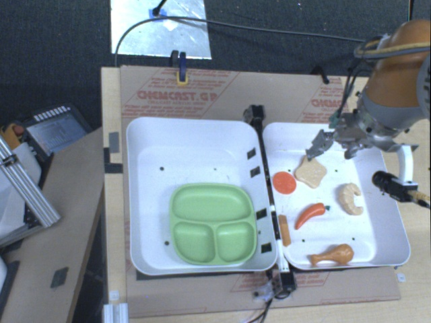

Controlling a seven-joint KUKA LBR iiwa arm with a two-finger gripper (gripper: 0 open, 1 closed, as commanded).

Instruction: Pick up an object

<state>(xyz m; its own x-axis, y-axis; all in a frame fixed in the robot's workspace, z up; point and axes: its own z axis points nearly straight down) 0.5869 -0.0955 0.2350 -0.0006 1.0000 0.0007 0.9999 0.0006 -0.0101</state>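
- Jaws (335,147): spread open above the right bin (390,247), holding nothing; one finger tip hangs just above the upper edge of the bread slice (310,173).
- Bread slice: lies flat in the right bin, the likeliest target, judging by its closeness.
- Around the bread slice: tomato slice (284,182) just beside it toward the left bin (145,180); red chilli (310,214) below; pale pastry (350,199) to the other side; drumstick (332,254) at the near wall.
- Left bin: holds a green divided plate (213,222).
- Progress: nothing lifted; descent, closing and lift remain.
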